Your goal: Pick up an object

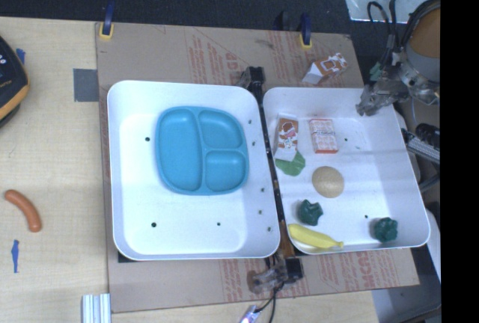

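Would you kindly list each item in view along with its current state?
gripper: over the right bin's far right corner, holding nothing visible
blue divided plate: flat in the left bin
banana: lying at the right bin's near edge
two small cartons: lying flat, side by side
tan round object: resting mid-bin
sausage: on the bench, outside the bins

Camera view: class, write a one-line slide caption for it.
Gripper at the right bin's far corner; banana, bun and cartons inside; blue plate in the left bin.

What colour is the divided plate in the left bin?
Light blue. The plate shows clearly in the camera view, lying in the left bin.
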Motion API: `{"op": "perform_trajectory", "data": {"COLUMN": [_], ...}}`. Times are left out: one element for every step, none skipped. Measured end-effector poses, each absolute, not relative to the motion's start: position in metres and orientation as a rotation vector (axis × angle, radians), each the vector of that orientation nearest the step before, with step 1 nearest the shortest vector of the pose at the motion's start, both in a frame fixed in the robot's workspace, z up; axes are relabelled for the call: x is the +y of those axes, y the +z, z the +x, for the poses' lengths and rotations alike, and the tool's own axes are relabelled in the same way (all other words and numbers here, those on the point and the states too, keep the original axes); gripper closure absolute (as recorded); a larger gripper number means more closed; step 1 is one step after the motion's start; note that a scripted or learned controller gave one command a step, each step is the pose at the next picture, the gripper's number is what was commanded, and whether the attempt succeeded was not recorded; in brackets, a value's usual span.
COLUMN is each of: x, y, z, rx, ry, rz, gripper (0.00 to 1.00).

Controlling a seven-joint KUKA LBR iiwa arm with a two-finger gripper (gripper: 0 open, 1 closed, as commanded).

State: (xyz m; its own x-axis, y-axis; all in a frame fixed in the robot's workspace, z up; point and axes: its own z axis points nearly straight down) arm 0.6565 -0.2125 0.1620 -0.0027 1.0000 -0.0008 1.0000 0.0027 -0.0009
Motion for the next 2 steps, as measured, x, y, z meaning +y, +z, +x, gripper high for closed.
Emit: {"op": "perform_trajectory", "data": {"x": [-0.159,-0.166], "y": [0.193,0.096], "z": [0.558,0.606], "rx": [-2.225,-2.233], "ry": [0.005,0.000], "rz": [-2.215,-2.220], "gripper": [0.00,0.00]}}
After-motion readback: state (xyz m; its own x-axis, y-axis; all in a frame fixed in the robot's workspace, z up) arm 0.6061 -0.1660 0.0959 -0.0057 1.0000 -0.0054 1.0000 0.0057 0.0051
